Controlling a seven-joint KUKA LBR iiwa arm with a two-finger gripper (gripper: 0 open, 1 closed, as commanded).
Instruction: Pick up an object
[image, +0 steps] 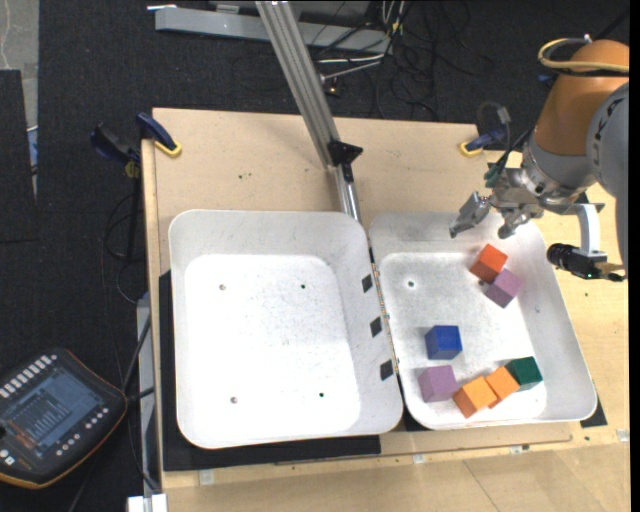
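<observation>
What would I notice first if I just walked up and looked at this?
Probably the bright blocks in the right bin: a blue block in the middle, an orange block touching a purple block near the far side, and three more clustered at the near edge. Next, the arm's end effector, fingers spread, hanging just above that orange block, holding nothing.

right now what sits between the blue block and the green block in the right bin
In the camera view, nothing: bare white bin floor lies between the blue block and the green block.
</observation>
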